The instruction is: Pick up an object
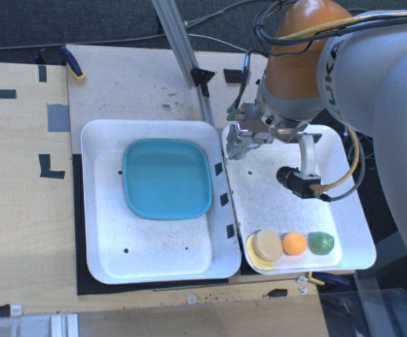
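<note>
My gripper (pixel 240 146) hangs over the far left corner of the right bin (pixel 288 195), close to the wall between the two bins. Nothing shows between its fingers. Three small objects line the near edge of that bin: a tan round piece (pixel 267 245) on a yellow base, an orange ball (pixel 295 243) and a green ball (pixel 321 243). A blue square plate (pixel 167 177) lies flat in the left bin (pixel 105 216).
A slanted metal pole (pixel 182 44) crosses above the bench behind the bins. Cables and a black fitting (pixel 298 181) hang from the wrist over the right bin's middle. The arm's body covers the bin's far right.
</note>
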Action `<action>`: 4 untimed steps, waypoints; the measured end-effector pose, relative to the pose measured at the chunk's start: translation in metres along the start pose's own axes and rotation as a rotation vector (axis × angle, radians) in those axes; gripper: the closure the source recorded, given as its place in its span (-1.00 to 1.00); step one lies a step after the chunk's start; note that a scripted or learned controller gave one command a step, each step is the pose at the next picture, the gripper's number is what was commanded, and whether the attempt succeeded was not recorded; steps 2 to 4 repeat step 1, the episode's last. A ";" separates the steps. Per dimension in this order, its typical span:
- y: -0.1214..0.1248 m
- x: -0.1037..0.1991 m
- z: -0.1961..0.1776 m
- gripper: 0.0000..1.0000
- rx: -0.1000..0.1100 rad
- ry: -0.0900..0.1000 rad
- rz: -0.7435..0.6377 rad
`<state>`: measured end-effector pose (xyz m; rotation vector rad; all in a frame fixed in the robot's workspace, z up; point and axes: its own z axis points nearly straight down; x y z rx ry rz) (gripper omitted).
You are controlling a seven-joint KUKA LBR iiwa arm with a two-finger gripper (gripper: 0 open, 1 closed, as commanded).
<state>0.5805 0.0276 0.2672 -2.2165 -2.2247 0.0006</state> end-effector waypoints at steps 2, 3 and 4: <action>-0.002 0.045 0.010 1.00 0.000 0.000 0.001; -0.002 0.045 0.010 1.00 0.000 0.000 0.001; -0.002 0.045 0.010 1.00 0.000 0.000 0.001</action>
